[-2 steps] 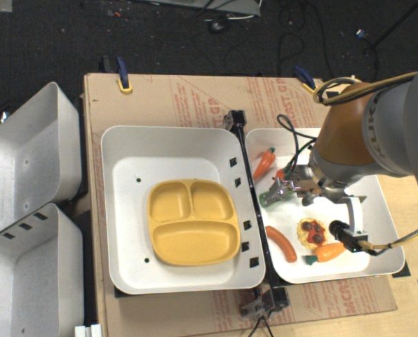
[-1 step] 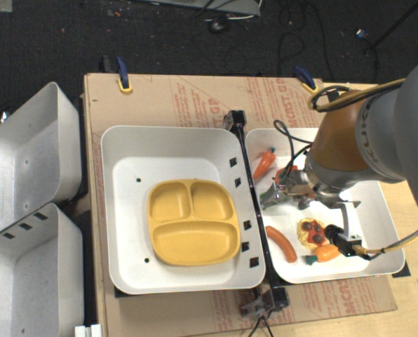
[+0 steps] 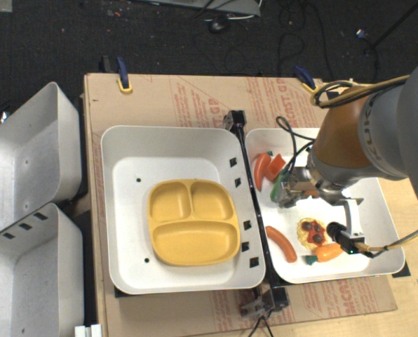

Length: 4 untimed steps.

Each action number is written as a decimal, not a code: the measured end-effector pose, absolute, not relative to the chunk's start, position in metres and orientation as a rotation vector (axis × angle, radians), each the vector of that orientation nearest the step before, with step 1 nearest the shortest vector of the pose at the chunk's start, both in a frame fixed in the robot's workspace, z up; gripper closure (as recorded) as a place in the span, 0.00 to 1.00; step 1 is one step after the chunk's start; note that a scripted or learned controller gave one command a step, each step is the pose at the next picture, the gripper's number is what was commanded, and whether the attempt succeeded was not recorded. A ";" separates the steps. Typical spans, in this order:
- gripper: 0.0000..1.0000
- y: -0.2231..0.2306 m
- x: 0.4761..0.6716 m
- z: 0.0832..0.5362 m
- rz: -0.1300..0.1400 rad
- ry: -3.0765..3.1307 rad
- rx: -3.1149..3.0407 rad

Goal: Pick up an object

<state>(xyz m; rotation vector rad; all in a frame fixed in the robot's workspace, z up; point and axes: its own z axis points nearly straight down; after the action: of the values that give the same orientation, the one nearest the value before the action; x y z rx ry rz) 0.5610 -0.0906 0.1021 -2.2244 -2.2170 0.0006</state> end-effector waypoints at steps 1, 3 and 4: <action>1.00 -0.094 0.558 0.145 -0.003 -2.222 -2.227; 1.00 -0.094 0.564 0.251 -0.005 -2.229 -2.221; 1.00 -0.036 0.572 0.257 -0.004 -2.231 -2.213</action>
<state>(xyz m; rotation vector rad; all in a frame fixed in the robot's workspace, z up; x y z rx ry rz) 0.5724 -0.0358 0.2568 -2.2125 -2.2314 -0.0038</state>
